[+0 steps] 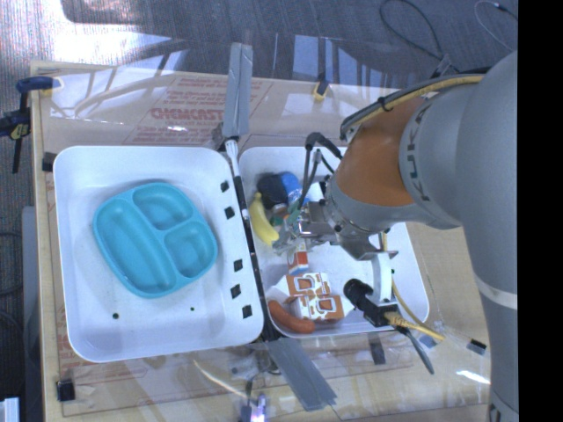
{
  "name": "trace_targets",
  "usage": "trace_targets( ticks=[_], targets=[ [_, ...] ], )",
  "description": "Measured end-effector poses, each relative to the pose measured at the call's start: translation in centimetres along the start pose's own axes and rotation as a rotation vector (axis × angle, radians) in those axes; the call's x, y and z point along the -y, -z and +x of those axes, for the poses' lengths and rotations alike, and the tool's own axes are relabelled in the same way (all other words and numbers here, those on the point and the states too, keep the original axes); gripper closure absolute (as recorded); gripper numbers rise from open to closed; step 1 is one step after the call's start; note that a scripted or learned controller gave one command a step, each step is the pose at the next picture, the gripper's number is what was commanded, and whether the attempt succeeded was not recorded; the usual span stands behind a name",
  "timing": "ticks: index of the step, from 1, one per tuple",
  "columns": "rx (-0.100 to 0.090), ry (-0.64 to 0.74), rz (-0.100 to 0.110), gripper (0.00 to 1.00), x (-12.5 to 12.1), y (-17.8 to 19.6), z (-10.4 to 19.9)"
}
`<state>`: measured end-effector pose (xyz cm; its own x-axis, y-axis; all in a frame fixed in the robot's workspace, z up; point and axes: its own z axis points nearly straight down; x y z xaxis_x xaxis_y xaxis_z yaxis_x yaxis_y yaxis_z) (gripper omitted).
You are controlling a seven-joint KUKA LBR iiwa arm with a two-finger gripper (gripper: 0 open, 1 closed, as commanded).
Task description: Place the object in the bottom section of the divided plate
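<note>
Camera view: the blue divided plate [156, 239] sits in the left bin [79, 183]. Right of the plate, the pincer [295, 227] hangs beside a banana [262, 222]; its grip is hidden.

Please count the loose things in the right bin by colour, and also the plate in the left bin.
Yellow: 1, the banana
Blue: 1, the blue object
Reddish: 1, the sausage
Orange and white: 1, the carton
Light blue: 1, the divided plate
Total: 5

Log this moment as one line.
gripper: over right bin, by banana | divided plate: left bin, holds nothing | placement: not done
</note>
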<state>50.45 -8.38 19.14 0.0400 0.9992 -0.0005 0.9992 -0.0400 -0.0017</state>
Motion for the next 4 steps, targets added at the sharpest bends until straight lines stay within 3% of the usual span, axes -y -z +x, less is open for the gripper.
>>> trace_targets(
  ticks=[1, 2, 3, 4],
  targets=[
    [0.001, -0.108, 0.003, 1.00, -0.1, 0.8, -0.3],
    [0.000, 0.112, 0.001, 1.00, -3.0, -0.1, 9.1],
    [0.000, -0.073, 0.005, 1.00, -5.6, -0.1, 17.9],
    [0.000, 0.219, 0.006, 1.00, -2.7, -2.5, 26.1]
  ],
)
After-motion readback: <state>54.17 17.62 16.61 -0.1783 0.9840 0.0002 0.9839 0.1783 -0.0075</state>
